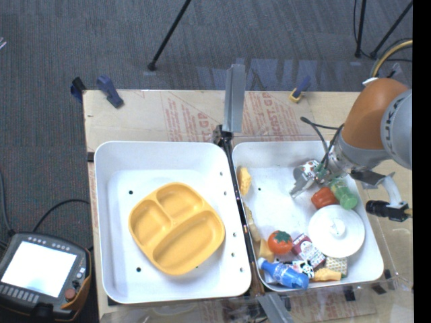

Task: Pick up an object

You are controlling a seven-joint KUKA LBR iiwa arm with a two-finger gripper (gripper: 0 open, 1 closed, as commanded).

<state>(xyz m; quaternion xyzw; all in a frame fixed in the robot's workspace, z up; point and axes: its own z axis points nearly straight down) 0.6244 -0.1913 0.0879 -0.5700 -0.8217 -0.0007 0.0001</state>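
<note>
While no label reads clearly, whether the gripper (306, 177) grips is unclear.

A divided plate (176, 227) lies in the left bin (108, 180); toys crowd the right bin (269, 155).

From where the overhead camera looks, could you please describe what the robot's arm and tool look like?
The arm is smooth and rounded, grey with a broad orange band, bearing dark lettering on the grey shell. Thin dark cables loop beside it. The tool is small and metallic grey, with slender fingers.
</note>
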